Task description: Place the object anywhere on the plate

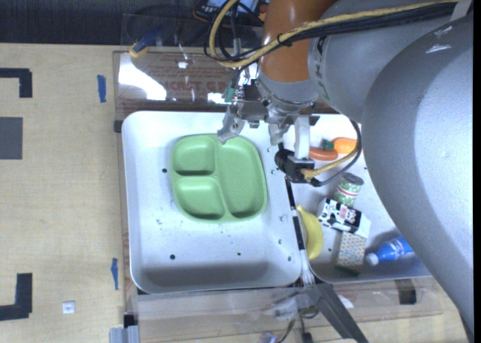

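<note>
The grey arm reaches in from the right, its tool [252,129] pointing downward.

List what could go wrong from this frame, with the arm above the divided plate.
1. The gripper sits at the green plate's upper right rim; nothing is visible between its fingers, so it may be carrying nothing.
2. So near the rim, a release could land in the left bin beside the plate.
3. The banana, carrot and bottle lie in the right bin.
</note>
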`<state>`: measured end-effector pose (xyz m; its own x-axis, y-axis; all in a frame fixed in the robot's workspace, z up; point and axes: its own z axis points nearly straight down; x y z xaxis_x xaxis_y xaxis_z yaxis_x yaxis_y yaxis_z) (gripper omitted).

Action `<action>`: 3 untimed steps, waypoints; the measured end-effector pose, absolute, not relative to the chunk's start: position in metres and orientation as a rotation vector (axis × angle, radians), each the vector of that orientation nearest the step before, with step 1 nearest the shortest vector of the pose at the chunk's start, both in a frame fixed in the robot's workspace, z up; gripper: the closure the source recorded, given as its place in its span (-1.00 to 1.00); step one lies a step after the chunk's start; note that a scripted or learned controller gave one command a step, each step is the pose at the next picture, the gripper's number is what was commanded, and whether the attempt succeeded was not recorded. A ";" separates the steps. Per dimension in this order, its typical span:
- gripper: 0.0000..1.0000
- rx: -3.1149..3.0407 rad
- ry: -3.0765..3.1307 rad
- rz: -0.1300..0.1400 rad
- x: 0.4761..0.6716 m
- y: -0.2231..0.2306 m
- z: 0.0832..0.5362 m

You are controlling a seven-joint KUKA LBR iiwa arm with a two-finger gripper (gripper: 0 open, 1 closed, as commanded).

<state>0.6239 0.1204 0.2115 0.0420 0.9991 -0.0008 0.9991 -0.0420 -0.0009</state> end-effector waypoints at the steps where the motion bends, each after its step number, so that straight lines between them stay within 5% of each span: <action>1: 1.00 -2.264 -2.179 0.004 0.624 0.122 0.221; 2: -1.00 -2.264 -2.179 0.004 0.624 0.122 0.221; 3: 1.00 -2.263 -2.182 0.004 0.625 0.123 0.230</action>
<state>0.6248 0.1233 0.2301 0.0362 0.9993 -0.0030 0.9993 -0.0362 -0.0001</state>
